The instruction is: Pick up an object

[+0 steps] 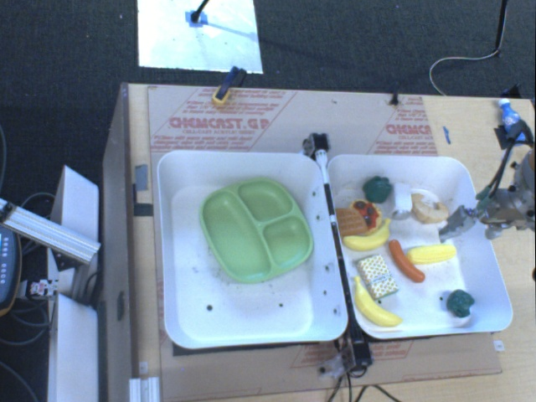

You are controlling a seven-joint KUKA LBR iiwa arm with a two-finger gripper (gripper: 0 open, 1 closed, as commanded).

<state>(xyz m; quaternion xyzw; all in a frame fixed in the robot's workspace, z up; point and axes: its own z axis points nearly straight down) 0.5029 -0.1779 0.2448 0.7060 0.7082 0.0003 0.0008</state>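
While you watch the right bin [481, 262], the gripper [459, 222] hangs at its right rim; you cannot tell its state. Just below it lies a yellow corn cob [432, 253], a sausage [406, 261] beside that, a bread roll [429, 208] just above-left.

The divider [329, 216] between the two bins is serving as the landmark. Left of it, a sectioned plate [255, 229] is lying in the left bin [180, 308]. Right of it, the right bin [486, 283] is holding toy food: a burger [358, 219] sitting just beside the divider, a banana [374, 305] lying nearer the front, a box [377, 275] resting between them, and a hot dog [405, 260] lying farther right.
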